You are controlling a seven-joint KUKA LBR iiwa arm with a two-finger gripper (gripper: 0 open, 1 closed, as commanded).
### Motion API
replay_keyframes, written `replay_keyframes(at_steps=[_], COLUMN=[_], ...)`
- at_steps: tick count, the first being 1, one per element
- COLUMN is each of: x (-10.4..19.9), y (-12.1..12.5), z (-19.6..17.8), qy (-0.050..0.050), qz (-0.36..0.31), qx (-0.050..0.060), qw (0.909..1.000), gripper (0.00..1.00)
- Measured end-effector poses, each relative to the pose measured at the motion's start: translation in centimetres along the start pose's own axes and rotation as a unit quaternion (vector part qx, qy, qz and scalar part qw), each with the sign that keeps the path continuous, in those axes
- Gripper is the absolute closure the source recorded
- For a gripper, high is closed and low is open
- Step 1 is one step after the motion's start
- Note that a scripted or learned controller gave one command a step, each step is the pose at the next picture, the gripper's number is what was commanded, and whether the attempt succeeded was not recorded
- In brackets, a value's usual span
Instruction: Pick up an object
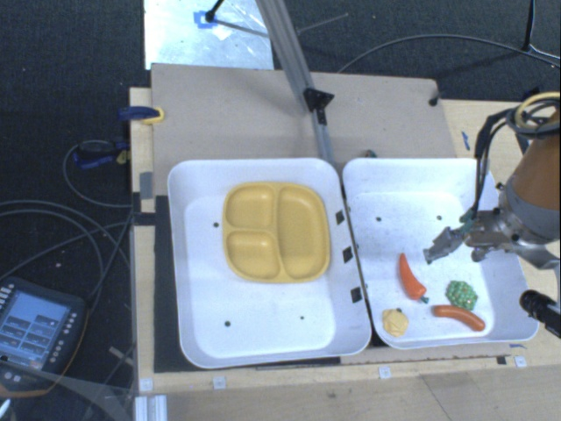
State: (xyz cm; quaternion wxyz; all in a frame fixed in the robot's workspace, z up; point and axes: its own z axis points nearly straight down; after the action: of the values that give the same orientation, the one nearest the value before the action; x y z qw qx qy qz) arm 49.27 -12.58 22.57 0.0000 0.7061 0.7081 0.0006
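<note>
My claw [441,246] hangs over the right bin [386,182], mid-bin toward its right side. Can't tell if it's wide or narrow from this angle, and I see nothing in its grip. Below it: red-orange pepper [411,277] just beside & slightly left of the tip, not touching as far as I can see. Green broccoli-like piece [461,294] to the right, orange-red sausage [458,317] under that, pale yellow lump [395,322] near the front wall. Left bin [188,323] has a yellow divided plate [276,232], well apart from me.
</note>
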Motion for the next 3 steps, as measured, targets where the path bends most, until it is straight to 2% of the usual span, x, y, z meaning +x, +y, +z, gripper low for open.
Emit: replay_keyframes(at_steps=[1,2,3], x=[0.0,0.0,-0.5], y=[0.0,-0.2,-0.3], z=[0.0,4.2,10.3], qy=[0.000,0.000,0.000], qz=[0.001,0.001,0.001], qx=[-0.001,0.002,0.003], qw=[1.0000,1.0000,1.0000], gripper=[0.00,0.00,0.00])
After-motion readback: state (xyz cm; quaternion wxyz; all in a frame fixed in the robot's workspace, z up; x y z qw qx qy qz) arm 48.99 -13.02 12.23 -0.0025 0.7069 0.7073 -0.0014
